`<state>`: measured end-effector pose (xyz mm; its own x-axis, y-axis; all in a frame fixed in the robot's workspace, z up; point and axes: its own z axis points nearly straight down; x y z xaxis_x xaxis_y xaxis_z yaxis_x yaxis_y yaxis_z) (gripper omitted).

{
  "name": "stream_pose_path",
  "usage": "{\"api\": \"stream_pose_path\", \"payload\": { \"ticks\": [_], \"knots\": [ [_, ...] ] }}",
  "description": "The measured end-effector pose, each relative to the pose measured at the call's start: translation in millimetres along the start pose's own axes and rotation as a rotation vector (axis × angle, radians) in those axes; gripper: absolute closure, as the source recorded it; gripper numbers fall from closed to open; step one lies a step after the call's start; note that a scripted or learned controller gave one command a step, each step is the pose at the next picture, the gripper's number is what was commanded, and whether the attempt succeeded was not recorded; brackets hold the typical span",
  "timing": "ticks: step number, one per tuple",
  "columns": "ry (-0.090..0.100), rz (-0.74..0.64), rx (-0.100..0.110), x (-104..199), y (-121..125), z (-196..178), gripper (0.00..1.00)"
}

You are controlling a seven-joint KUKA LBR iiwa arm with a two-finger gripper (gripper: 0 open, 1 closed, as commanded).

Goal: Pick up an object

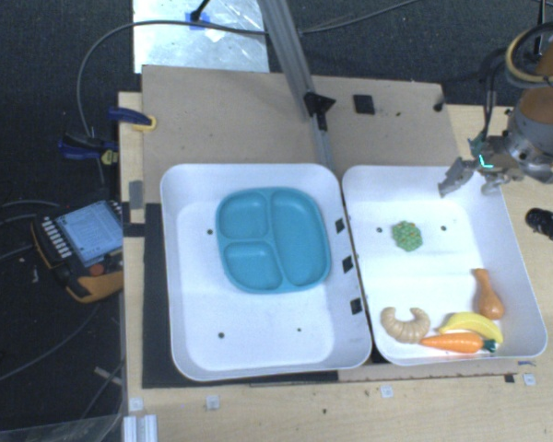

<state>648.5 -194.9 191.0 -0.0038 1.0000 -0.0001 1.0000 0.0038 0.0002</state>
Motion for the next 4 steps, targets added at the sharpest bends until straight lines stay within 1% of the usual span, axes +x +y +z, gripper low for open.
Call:
{"api": "stream_pose_path", "payload": {
  "ticks": [1,2,3,4],
  "knots": [
    [0.0,0.0,-0.002,0,1,-1,0.0],
    [0.0,0.0,0.001,7,-7,54,0.0],
    [-0.001,-0.002,0.0,7,-6,105,0.0],
    [-0.003,-0.004,-0.006,6,-4,90,1.0]
  ]
}}
